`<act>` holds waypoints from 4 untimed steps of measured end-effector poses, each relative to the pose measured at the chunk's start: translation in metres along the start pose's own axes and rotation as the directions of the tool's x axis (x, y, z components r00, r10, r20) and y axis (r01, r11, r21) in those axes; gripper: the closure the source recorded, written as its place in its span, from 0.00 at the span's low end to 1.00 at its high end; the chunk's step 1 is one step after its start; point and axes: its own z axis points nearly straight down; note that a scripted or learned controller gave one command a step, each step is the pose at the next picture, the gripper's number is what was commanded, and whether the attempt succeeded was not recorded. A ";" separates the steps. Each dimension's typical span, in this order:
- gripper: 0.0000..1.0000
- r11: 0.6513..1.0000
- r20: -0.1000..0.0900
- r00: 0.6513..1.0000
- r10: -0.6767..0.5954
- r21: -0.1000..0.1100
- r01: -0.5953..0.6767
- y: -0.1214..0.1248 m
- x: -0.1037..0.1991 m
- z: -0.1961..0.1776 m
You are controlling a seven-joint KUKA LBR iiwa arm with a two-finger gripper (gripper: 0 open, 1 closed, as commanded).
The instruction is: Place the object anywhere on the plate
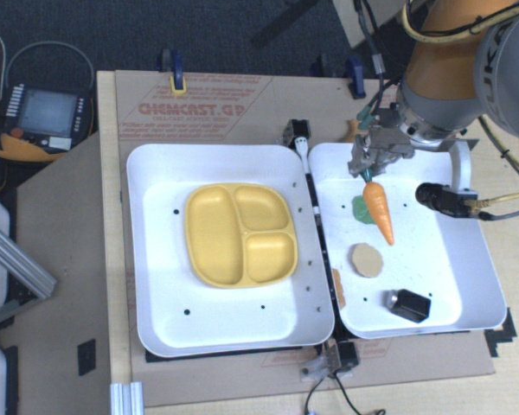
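Claw (368,168): positioned over the upper left part of the right bin (467,275), hanging from the grey arm with its orange band (454,37). Its fingers meet at the top end of the carrot (378,210); whether they are spread or clamped on it cannot be told from this angle.

Carrot: orange, lying at a slant, thick end up at the claw, tip pointing down and right. A small green object (361,209) lies touching its left side.

Below the carrot, apart from it: a round tan disc (367,260). Further down and right, near the bin's lower rim: a small black block (408,305).

Left bin (156,232): holds the yellow plate (240,233), three compartments, set near the bin's centre. The carrot is well apart from it, in the other bin.

Both bins rest on the bench (112,145).
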 end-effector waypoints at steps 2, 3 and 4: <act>1.00 1.000 0.001 1.000 0.000 -0.006 0.000 0.035 0.111 0.011; 1.00 1.000 0.002 1.000 0.002 -0.004 -0.002 0.042 0.147 0.020; 0.00 1.000 0.003 1.000 0.005 -0.005 -0.005 0.042 0.145 0.019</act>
